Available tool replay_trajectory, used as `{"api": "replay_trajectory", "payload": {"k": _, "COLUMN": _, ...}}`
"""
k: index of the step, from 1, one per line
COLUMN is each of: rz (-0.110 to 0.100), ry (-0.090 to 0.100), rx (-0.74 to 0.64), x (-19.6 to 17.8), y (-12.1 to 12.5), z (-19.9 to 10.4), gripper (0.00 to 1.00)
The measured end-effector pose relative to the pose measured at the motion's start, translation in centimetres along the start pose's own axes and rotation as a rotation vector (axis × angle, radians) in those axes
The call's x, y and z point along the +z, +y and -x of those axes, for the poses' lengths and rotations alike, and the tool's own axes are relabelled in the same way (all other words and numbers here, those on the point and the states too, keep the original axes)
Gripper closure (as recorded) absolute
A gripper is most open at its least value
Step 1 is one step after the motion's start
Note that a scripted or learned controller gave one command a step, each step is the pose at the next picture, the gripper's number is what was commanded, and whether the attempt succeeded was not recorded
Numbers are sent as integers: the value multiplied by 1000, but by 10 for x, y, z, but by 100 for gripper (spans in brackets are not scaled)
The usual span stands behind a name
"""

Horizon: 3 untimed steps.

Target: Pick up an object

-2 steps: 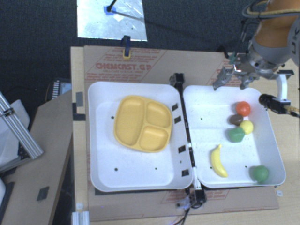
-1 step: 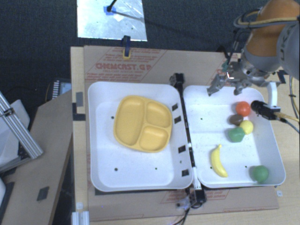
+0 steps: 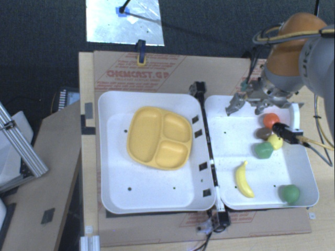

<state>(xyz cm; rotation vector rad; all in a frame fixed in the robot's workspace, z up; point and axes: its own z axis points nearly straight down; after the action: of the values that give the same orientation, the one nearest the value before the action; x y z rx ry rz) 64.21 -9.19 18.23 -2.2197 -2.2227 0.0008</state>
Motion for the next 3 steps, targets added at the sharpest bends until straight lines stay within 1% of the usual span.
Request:
{"api": "replay_trajectory", "payload": {"k": 1, "rz": -1, "ry": 0, "rx": 2, "x": 44, "y": -1, "z": 7, "gripper": 0}}
{"api": "replay_trajectory", "payload": {"k": 2, "rz": 5, "ry": -1, "rx": 2, "x": 31, "y": 0, "z": 7, "gripper": 100}}
{"api": "replay_trajectory", "payload": {"k": 3, "rz": 7, "ry": -1, "rx": 3, "x": -25, "y": -3, "z": 16, "gripper": 100}}
